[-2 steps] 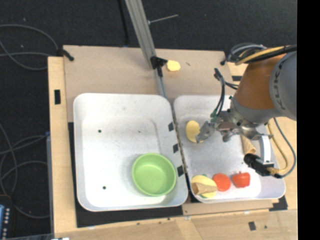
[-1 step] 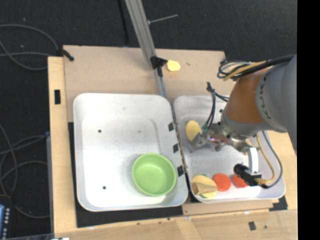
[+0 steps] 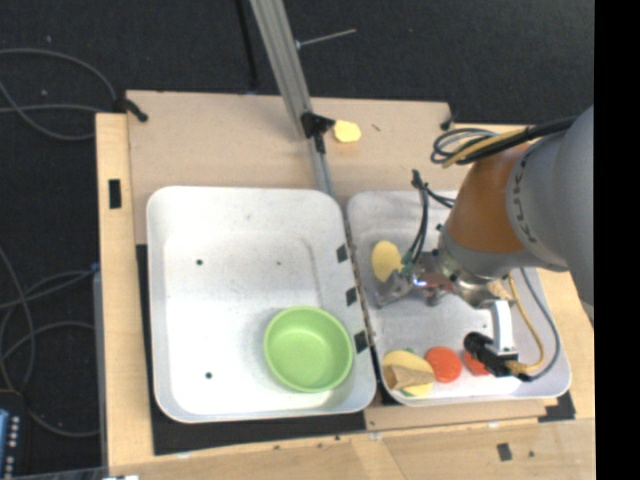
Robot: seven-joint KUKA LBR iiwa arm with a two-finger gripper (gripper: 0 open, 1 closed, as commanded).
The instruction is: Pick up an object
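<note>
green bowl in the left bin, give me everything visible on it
The green bowl is a round, light green, plastic-looking dish with a smooth rim and nothing in it. It sits upright, mouth up, in the near right corner of the left bin, close to the wall that divides the two bins. Only the bin floor touches it. The gripper is over the right bin, well apart from it.

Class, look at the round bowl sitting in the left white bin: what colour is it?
Light green, plain with no pattern. The round bowl shows best in the camera view.
</note>
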